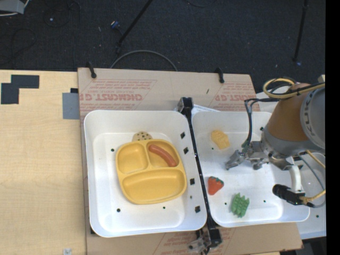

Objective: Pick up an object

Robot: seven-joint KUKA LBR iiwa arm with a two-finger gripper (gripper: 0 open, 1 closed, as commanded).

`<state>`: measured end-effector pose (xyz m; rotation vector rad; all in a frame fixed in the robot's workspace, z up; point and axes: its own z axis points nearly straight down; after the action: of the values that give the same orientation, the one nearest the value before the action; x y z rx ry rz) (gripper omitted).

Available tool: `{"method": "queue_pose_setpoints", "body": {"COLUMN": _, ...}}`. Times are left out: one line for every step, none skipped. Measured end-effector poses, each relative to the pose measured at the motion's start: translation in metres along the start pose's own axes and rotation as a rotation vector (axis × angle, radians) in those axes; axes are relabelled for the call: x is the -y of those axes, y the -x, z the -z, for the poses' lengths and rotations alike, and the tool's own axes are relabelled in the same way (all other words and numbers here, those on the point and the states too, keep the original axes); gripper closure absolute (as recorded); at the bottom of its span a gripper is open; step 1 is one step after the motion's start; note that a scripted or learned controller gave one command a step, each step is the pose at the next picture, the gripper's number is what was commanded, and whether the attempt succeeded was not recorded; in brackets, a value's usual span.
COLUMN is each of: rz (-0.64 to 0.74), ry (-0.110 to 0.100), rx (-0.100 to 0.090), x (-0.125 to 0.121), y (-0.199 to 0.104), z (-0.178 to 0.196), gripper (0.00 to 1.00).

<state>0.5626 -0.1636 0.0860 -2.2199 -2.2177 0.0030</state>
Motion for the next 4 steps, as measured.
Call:
{"method": "queue_pose_setpoints", "body": {"rz": -0.002, "ry": 0.002, "rx": 0.001, "x": -0.001, "y": 0.001, "z": 0.012, "gripper": 1.0}}
{"method": "queue_pose_setpoints", "body": {"rz": 0.003, "ry": 0.007, "rx": 0.002, "x": -0.001, "y": -0.001, "z": 0.076, "gripper": 1.0}}
{"method": "queue_pose_setpoints", "body": {"rz": 0.003, "ry": 0.008, "rx": 0.002, "x": -0.011, "y": 0.004, "z": 0.13, "gripper": 1.0}}
{"method": "queue_pose_setpoints", "body": {"rz": 0.003, "ry": 0.004, "rx": 0.001, "x": -0.012, "y": 0.004, "z": 0.148, "gripper": 1.0}}
